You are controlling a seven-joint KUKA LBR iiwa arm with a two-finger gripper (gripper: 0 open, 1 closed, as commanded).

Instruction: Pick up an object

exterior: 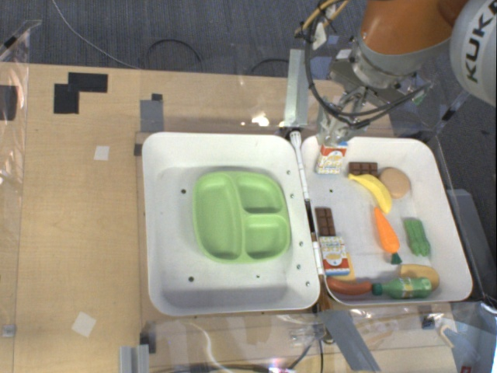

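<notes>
1. Above the far left corner of the right shallow white plastic bin (443, 179), the grey arm with its orange band (404, 14) reaches in, its gripper (335, 134) hanging just over a small white-and-red carton (331, 159).
2. Whether the gripper is apart or together cannot be told, and nothing is seen clamped in it.
3. That carton lies at the bin's far left corner, close to the wall.
4. Just beside it, toward the bin's right, lies a brown chocolate bar (363, 168), then a round tan bun (394, 183).
5. A yellow banana (374, 190) curves below the chocolate bar, and an orange carrot (386, 232) lies lengthwise below the banana.
6. A green cucumber-like piece (417, 236) lies near the bin's right wall.
7. Along the left wall sit a second brown chocolate bar (324, 221) and, nearer, a second white-and-red carton (335, 256).
8. Along the near edge lie a red sausage (350, 287), a green bottle (402, 288) and a yellowish oval piece (419, 272).
9. The left shallow white plastic bin (167, 208) holds a light green divided tray (239, 216), roughly at its centre.
10. Both bins rest side by side on the pale wooden surface (70, 224).
</notes>
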